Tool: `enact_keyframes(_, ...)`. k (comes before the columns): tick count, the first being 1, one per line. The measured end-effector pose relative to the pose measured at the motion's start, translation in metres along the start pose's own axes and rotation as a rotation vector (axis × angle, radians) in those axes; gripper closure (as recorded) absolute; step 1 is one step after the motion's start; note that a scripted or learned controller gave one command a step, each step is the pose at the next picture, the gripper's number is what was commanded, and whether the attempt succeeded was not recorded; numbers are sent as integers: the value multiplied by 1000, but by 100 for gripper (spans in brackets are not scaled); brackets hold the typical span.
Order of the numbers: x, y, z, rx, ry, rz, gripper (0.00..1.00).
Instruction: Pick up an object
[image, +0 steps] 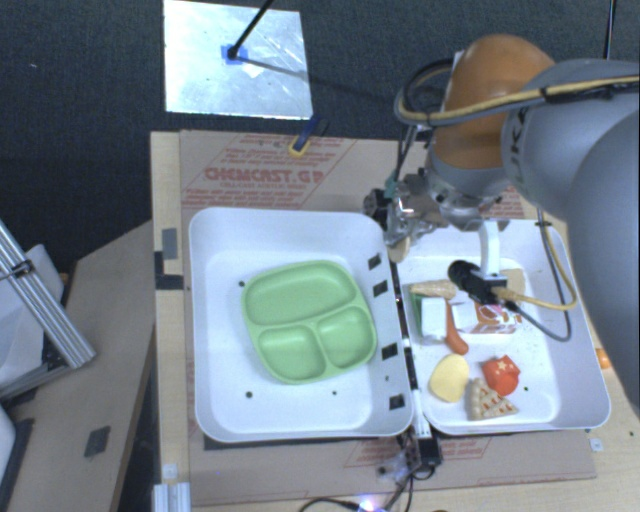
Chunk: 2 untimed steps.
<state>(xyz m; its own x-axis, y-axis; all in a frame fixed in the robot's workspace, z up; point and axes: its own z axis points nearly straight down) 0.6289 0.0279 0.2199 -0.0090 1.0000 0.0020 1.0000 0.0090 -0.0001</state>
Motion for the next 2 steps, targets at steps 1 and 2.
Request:
enact_keyframes(1,4,17,-9,-4,-1,3,100)
enact_keyframes(2,-7,10,-14,-1,-1,8,100)
